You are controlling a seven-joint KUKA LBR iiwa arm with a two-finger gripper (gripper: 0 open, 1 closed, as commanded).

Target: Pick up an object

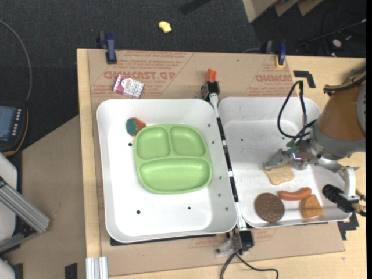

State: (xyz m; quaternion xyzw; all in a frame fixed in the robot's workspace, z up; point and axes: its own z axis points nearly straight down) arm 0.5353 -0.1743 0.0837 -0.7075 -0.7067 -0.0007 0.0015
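Two white bins sit on the bench [87, 156]. Left bin [116, 202] has a green divided plate [172, 158] and a small round toy [135, 126] at its upper left edge. Right bin [250, 127] holds a tan bread slice [279, 174], brown round patty [269, 207], sausage [296, 194] and an orange piece [311, 207]. End effector [289, 158] is low, just above the bread slice, maybe touching it; cannot tell whether it is apart or together. Nothing lifted yet, so grasp and lift remain.

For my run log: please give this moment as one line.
arm: over right bin | gripper: at tan cracker-like piece | grasp: cannot tell | green divided plate: left bin
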